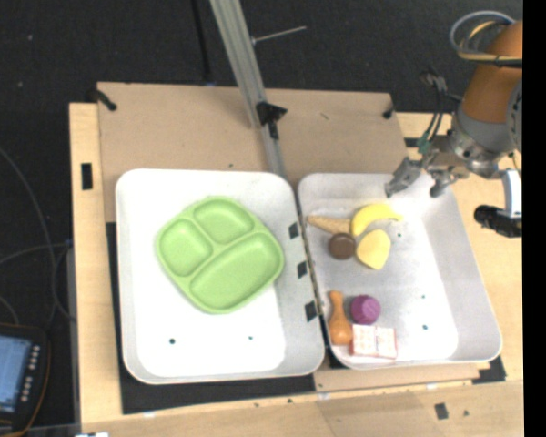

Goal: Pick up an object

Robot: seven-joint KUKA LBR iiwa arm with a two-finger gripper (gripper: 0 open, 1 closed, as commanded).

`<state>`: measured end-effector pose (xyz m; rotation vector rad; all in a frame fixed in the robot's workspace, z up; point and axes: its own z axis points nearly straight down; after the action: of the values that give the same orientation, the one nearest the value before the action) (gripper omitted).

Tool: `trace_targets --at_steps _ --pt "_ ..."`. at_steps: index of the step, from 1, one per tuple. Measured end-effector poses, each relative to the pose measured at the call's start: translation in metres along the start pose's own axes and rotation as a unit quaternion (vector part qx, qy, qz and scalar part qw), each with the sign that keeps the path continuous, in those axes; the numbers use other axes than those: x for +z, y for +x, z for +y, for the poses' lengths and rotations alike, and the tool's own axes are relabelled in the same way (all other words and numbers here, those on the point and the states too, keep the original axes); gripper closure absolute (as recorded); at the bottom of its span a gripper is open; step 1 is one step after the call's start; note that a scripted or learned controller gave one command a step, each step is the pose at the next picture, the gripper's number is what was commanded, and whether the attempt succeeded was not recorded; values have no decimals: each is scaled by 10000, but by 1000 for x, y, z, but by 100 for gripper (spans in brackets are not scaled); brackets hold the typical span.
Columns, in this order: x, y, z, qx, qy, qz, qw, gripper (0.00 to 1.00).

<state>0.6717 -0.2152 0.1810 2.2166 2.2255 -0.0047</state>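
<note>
Tabletop [346,121]: tan board carrying two white bins.
Floor [73,25]: dark, cables at left.
Gripper [420,180]: fingers spread over right bin [437,271], holding nothing.

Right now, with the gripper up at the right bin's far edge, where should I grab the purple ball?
Grip the purple ball across its middle, coming straight down. It is round and sits apart from the yellow pieces. Place the jaws along the line clear of the orange piece and the pink-white box.
</note>
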Motion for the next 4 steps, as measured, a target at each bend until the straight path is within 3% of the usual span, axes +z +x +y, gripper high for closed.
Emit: trace_targets --at_steps 1,2,3,4 --pt "58 8 1 1 4 7 10000 0" --pt "75 7 4 -17 -63 -8 10000 0" --pt "66 6 2 -26 -36 -20 10000 100" --pt "4 4 -4 20 -43 -1 10000 100"
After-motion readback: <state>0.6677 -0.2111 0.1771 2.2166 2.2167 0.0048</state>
